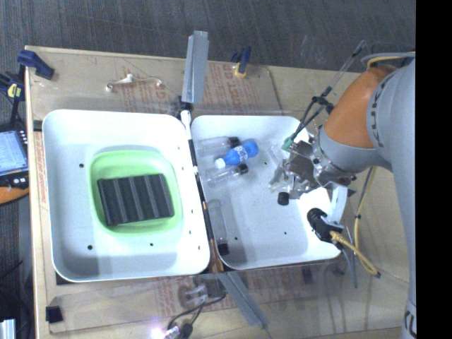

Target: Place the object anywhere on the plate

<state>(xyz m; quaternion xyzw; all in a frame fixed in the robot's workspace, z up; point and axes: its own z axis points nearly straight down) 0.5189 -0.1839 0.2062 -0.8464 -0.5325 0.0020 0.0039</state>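
Step in hand: by my reading, the pick has not been made. The tool (284, 186) hangs low over the right bin (254, 249), in that bin's right part, and nothing can be seen carried in it.
Tool state: cannot tell. The wrist hardware hides how it stands, so whether it is wide, narrow or closed on something is not readable from this view.
Task's things: the clear bottles (227, 159) lie in a loose cluster to the tool's left and a little above it, near but apart from it. One has a blue cap (246, 148) and another has a dark cap.
Other item: another clear bottle (216, 224) with a dark end lies along the right bin's left wall, down and further left of the tool.
Plate: the green plate (134, 164) sits in the left bin (63, 246), well apart to the tool's left, past the wall where the two bins meet. A dark ribbed block (135, 197) already lies on it.
Next move calls for: a judgement only. Shift left over one bottle, close across its narrow width, lift clear of the bin wall, then carry it left to the plate. Round, clear bottles may roll or slip.
Writing and brands: faint reddish print runs along the worktop (282, 83) edges around the bins, too blurred to read. No label on the bottles is legible.
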